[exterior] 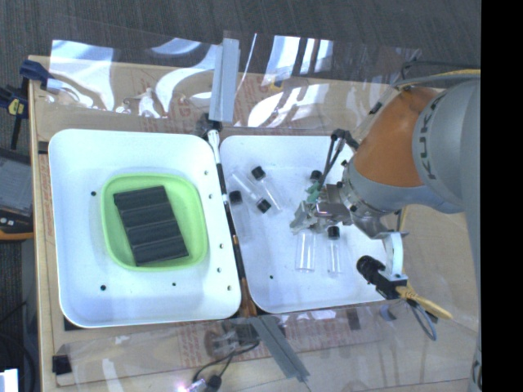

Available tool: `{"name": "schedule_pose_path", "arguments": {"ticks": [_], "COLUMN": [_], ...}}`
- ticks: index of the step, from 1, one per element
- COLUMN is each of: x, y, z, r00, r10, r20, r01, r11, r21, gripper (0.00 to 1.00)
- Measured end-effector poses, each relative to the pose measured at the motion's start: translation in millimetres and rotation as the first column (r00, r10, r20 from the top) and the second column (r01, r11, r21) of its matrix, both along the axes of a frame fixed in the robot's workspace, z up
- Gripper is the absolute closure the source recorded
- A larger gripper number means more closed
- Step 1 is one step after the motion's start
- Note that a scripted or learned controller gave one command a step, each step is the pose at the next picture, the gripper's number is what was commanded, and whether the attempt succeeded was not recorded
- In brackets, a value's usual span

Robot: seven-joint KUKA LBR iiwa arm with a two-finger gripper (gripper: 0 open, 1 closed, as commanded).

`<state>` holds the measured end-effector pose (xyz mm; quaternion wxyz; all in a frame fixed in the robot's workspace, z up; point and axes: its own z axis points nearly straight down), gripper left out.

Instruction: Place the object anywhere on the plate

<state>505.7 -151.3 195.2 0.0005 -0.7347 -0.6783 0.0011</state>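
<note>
A single fixed camera was mounted above the pale wooden counter [49, 219] and looked down at a slant. It stood far enough back to frame both shallow white plastic bins, the left bin [73, 284] and the right bin [270, 288], side by side across the middle of the frame. Dark ribbed flooring [245, 2] filled the top of the view beyond the counter's far edge. The grey arm with its orange band [409, 149] entered from the right side of the frame.
</note>
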Motion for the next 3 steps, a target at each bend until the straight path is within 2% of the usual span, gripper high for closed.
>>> {"name": "schedule_pose_path", "arguments": {"ticks": [1,2,3], "x": [2.8,2.7,59.3], "y": [77.5,77.2,42.5], "z": [-4.9,-4.8,-35.5], "r00": [0.975,0.975,0.974], "r10": [0.223,0.223,0.226], "r20": [-0.004,-0.004,-0.002], "r01": [-0.223,-0.223,-0.226], "r11": [0.975,0.975,0.974], "r21": [0.004,0.003,0.002], "gripper": [1.0,0.0,0.0]}}
